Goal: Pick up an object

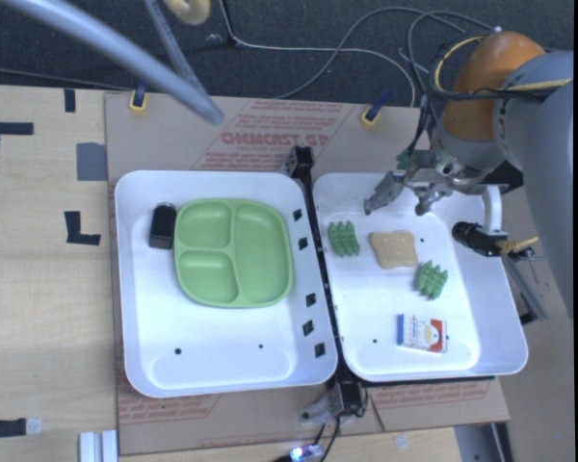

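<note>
Hovering tool near bin's back edge

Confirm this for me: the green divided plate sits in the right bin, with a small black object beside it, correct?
Not quite. The camera view shows the green divided plate in the left bin, not the right one. The small black object does sit beside it.

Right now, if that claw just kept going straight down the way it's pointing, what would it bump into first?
Probably bare bin floor. The gripper, fingers spread, hangs over the back of the right bin; the tan block and the ridged green piece lie nearer the camera, seemingly off its line, though one slanted view leaves depth uncertain.
</note>
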Robot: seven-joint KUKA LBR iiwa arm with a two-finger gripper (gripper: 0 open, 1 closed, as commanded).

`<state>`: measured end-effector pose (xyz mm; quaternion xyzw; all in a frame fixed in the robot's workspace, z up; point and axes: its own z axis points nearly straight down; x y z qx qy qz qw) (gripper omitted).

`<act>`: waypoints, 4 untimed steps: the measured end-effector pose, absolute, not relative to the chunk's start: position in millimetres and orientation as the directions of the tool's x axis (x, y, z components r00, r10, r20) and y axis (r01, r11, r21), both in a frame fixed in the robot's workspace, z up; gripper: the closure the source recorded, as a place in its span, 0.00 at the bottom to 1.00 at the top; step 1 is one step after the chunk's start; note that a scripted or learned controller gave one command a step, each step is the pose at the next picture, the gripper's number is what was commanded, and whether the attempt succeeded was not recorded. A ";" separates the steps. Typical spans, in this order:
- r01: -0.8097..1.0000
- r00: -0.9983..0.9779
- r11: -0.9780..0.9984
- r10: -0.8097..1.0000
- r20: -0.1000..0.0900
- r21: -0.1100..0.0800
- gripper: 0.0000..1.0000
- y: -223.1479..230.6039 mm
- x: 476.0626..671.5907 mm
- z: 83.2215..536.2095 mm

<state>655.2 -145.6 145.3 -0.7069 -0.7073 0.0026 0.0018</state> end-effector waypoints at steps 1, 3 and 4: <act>1.000 -0.001 0.001 1.000 -0.001 -0.005 0.00 -149.7 646.6 86.6; 1.000 -0.001 0.001 1.000 0.000 0.002 1.00 -148.7 658.3 149.1; 1.000 -0.001 0.001 1.000 -0.001 0.003 1.00 -149.0 659.1 212.3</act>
